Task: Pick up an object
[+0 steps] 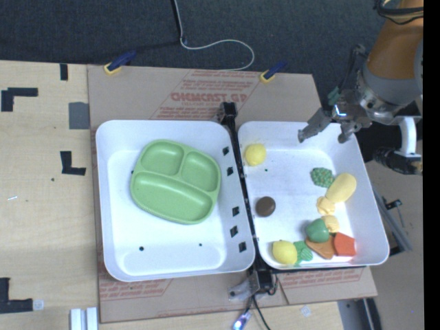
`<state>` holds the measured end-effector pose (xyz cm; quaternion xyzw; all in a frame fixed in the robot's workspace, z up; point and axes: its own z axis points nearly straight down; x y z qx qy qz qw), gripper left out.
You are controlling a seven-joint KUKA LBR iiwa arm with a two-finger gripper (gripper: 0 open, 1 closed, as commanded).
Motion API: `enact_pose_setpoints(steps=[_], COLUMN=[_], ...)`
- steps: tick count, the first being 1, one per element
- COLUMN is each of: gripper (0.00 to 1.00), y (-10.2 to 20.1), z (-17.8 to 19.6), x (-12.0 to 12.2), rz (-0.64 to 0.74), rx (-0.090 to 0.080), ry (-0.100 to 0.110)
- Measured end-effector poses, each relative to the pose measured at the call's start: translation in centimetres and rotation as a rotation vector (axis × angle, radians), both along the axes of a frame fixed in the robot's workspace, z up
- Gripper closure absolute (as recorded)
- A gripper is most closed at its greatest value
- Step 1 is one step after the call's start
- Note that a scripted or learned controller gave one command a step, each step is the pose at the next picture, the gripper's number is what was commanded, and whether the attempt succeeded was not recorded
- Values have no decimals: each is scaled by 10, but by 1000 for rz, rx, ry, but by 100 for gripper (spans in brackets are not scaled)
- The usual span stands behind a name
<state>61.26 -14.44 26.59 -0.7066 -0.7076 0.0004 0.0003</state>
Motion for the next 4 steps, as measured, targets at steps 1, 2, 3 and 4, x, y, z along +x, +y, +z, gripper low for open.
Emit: enact_pose_setpoints(steps=[1,2,3,4], gripper=[0,100,100,100], y=[14,14,68,165], z=[219,218,127,141], x=[-32,-31,-70,-103], rz=[2,0,3,8], rx=[-4,-2,3,2], ry=[-19,-2,11,1])
